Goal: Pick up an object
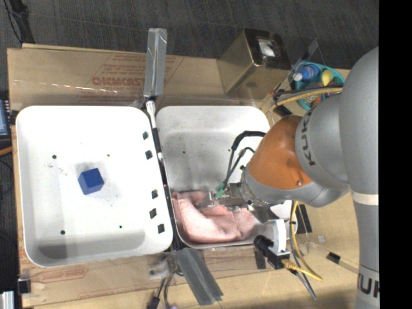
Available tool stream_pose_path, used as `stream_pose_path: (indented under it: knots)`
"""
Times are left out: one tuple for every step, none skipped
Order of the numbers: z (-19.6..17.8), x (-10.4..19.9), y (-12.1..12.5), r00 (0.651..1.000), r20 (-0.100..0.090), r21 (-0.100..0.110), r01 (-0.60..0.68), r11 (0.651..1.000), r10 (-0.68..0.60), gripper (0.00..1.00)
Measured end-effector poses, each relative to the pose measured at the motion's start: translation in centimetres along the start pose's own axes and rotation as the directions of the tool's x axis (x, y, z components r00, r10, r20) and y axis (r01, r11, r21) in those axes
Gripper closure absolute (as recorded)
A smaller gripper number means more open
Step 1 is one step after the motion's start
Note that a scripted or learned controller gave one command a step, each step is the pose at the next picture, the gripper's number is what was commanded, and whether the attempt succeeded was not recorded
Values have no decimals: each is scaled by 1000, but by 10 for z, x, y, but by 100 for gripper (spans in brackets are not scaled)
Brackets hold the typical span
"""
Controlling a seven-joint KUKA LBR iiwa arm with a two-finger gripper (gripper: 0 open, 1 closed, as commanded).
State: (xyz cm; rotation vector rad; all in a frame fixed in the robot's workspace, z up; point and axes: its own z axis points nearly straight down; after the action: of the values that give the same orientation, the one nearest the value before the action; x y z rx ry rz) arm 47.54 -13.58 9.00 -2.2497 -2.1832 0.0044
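Near edge of counter: a grey metal bracket (196, 275) juts out below the seam between the two bins, and loose yellow and black cables (299, 262) trail near the arm's base on the right.
Pink cloth: a crumpled pink cloth (209, 221) lies along the near wall of the right bin (193, 124), its long axis running left to right, its left end close to the divider.
Tool: the tool (215, 200) sits low over the far edge of the pink cloth, about at its middle, hanging from the orange wrist band.
Tool state: I cannot tell whether it is released or clenched; the wrist and hoses hide the tips, and no cloth visibly sits between them.
Key relation: the pink cloth lies directly beneath and slightly nearward of the tool, so I judge that a short drop, not a sideways reach, is what a grasp needs.
Blue cube: a small blue cube (91, 180) rests on the floor of the left bin (38, 127), well apart from the tool, across the divider.
Likely target: judging by closeness, the pink cloth, not the blue cube.
Risk: soft folds may slip out, or the tool may pinch only a thin edge.
Far side: brown cardboard (84, 73) lines the counter behind both bins, with a tan box (248, 63) at the right.
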Motion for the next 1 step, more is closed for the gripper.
stream_pose_path:
  knots:
    - [-1,-7,1,975,1,-4,-224,975,224,0]
